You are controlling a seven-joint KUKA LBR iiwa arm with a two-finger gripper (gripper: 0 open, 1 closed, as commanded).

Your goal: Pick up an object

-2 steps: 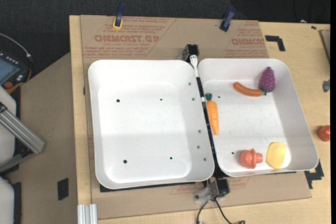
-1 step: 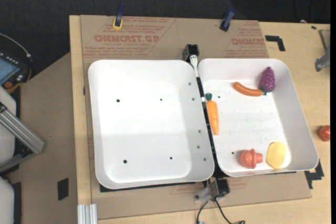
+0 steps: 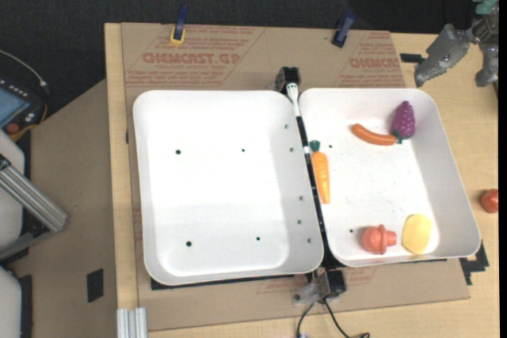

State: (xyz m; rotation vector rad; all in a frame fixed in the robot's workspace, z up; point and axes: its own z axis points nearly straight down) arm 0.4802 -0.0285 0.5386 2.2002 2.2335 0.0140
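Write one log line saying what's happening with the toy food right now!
stage: before pick | right bin: carrot, sausage, grapes, lemon, red toy | gripper: outside bins, upper right, holding nothing

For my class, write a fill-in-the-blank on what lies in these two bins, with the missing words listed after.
1. All the toy foods lie in the ____ bin.
2. The carrot lies along that bin's ____ edge.
3. The purple grapes touch one end of the ____.
4. Beside the yellow lemon sits a ____ toy.

Missing words: right; left; sausage; red
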